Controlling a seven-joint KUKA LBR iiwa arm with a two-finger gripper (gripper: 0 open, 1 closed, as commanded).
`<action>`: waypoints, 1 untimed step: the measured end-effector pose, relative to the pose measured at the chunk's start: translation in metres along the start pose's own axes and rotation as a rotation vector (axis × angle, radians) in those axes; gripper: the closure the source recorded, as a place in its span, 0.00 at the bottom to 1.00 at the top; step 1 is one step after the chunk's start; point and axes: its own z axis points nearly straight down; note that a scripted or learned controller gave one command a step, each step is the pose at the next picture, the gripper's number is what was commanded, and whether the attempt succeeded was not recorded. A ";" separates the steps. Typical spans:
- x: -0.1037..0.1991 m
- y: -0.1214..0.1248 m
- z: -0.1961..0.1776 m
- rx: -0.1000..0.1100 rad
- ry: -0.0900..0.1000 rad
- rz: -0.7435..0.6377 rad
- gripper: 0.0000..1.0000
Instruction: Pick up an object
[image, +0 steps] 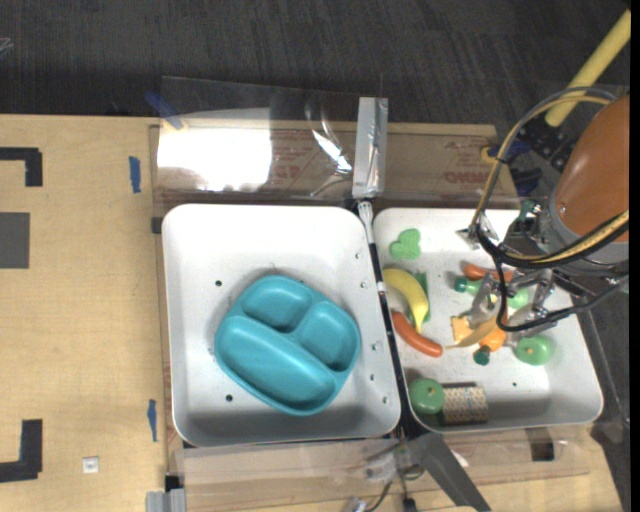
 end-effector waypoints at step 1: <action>-0.023 -0.007 -0.012 -0.002 -0.001 -0.098 1.00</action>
